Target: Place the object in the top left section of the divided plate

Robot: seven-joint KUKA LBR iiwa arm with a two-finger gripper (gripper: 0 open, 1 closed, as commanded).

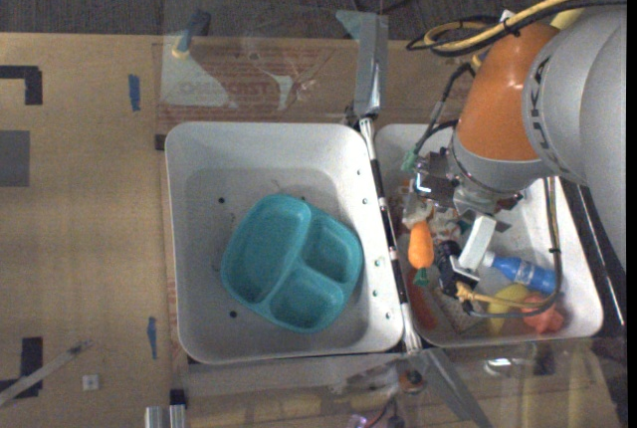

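A teal divided plate (pixel 261 249) lies tilted in the left bin (pixel 199 167), with one large section and two smaller ones, all bare. My gripper (pixel 439 220) hangs low over the left part of the right bin (pixel 587 302), below the orange wrist band. Right beside it, toward the bin's left wall, an orange carrot-shaped object (pixel 421 244) stands out. The wrist hides what lies directly under the gripper. I cannot see anything held.
The right bin also holds a blue and white bottle (pixel 522 271), a yellow item (pixel 509 298), a salmon-coloured item (pixel 543 319) and a red piece (pixel 423 303), crowded together near its front. The two bins meet at a raised rim (pixel 383 217).
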